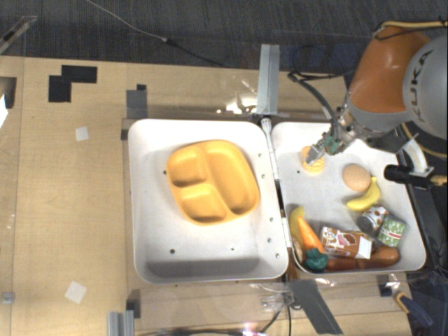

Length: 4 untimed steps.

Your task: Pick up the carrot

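Grey arm: the KUKA arm (392,68), grey with a broad orange band, reaches in from the right over the right bin's back part.
Tool: the tool (316,154) hangs low over the back left of the right bin (294,135); whether it is spread or pressed together cannot be told from this slanted view.
Under the tool: a small yellow-orange object (313,164) lies right at the tool's tip; contact cannot be judged.
Carrot: the carrot (305,232) lies in the front left corner of the right bin, along the bin's left wall, well apart from the tool and nearer the camera than it. Its green top (316,260) points to the bin's front edge.
Around the carrot: a brown carton (346,243) is just beside it on the right, and a brown sausage-like piece (364,260) lies along the front wall.
Mid bin: an egg-like tan ball (356,177), a banana (365,197) and a small can (371,220) sit right of the tool.
Left bin: the left bin (150,243) bears a yellow divided plate (210,180).
Desk: the pale wooden desk (63,208) carries both bins.
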Tool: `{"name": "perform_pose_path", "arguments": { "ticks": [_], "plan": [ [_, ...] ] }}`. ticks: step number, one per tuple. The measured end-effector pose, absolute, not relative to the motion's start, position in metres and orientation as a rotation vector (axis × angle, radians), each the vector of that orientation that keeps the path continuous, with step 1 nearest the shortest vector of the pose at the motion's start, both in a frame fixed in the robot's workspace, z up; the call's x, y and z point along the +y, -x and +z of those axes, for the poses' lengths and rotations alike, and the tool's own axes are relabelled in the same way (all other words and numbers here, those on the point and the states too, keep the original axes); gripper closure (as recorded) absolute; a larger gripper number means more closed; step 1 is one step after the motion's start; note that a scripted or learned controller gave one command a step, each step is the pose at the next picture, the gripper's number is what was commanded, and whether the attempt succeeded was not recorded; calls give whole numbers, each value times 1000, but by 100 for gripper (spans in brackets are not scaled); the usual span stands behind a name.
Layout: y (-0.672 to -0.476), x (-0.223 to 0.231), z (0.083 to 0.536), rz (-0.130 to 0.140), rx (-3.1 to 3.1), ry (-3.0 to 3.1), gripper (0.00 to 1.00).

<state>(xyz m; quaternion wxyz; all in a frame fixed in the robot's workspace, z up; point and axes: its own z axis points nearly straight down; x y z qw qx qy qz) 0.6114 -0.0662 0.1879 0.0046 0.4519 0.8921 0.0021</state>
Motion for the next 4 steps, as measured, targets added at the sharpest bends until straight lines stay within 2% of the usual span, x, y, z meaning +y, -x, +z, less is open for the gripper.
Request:
{"name": "perform_pose_path", "arguments": {
  "ticks": [1, 2, 3, 4],
  "plan": [
    [-594, -7, 185, 4, 2744, -1520, 100],
    [-518, -30, 190, 3, 2956, -1046, 100],
    [-564, -81, 186, 0, 3115, -317, 100],
    [-591, -106, 90, -1, 3124, -85, 100]
  ]
}}
